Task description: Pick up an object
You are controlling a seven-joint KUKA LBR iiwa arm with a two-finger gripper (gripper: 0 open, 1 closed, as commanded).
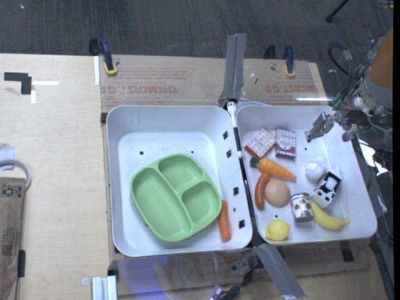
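Dark carpet floor [156, 11] behind a pale wooden bench [56, 167]

Grey metal two-finger gripper [324, 128] at the right edge, slim pale fingers [317, 130] catching the light. Behind it a chunky grey wrist block [369, 108], silvery and angular, small teal-green fitting [338, 101] on its left side. Thin dark cables [347, 67] looping on the far side. Farther still, rounded orange band [382, 61]. Screws and markings too small to make out.

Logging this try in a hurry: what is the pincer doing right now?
Pincer: above the right white bin's far edge, nothing visibly between it; open or shut cannot be told.
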